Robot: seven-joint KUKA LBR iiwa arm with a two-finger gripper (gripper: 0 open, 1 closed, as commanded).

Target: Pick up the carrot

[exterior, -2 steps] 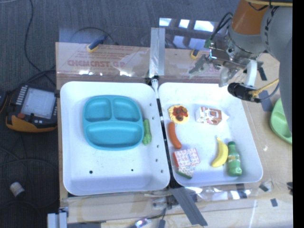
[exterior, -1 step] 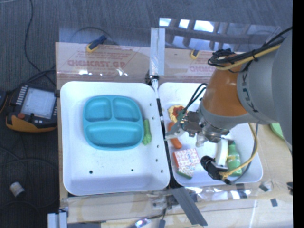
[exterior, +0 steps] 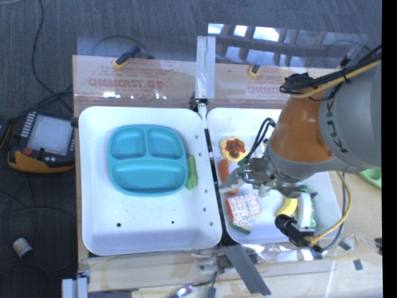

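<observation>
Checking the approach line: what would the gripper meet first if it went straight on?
Probably the carrot, lying just left of the gripper by the bin's left wall; depth is unclear.

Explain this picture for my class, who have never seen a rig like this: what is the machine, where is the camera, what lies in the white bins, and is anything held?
The picture comes from one camera fixed above a bench, looking down at a slant. The grey machine with an orange band is a robot arm reaching in from the right. Its grasping tool hangs over the right bin.

The left bin holds a blue divided plate with a small green toy beside it. The right bin holds an orange carrot near the divider, a pizza slice toy, and a red and white patterned box.

The carrot lies in the bin beside the tool, apparently not lifted. Whether the tool is open or shut is unclear.
</observation>
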